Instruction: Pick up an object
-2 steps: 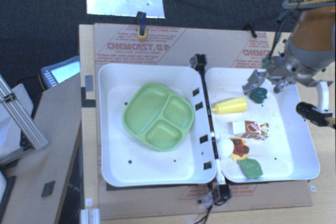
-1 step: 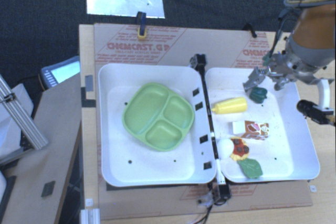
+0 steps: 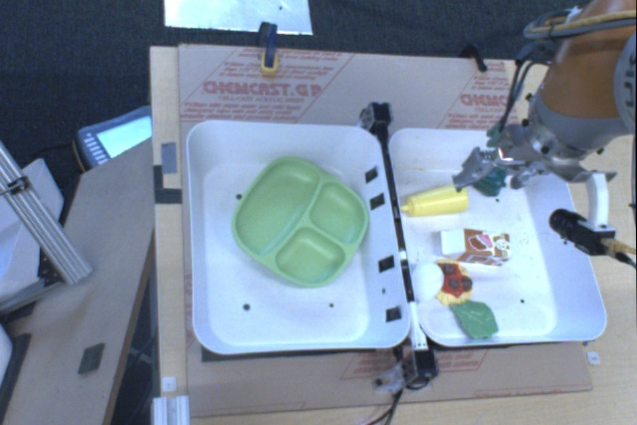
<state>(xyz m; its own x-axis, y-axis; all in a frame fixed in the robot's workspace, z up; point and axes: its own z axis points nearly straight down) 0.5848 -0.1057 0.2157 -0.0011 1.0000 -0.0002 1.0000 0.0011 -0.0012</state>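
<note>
Camera view: gripper (image 3: pixel 485 172) hangs over right bin (image 3: pixel 577 314), rear part, w/ a small teal obj (image 3: pixel 491 181) at its tip; grip can't be judged. Yellow bottle (image 3: pixel 435 203) just beside it. Green tray (image 3: pixel 301 220) in left bin (image 3: pixel 214 314).

Pale green tray (image 3: pixel 301 220), yellow bottle (image 3: pixel 435 203)

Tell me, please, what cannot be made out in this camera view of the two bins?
- Gripper: small and blurred, so finger state and any hold on the teal thing are unclear.
- Arm: cut off by the right edge.
- Print on the small packet: too small to read.
</note>
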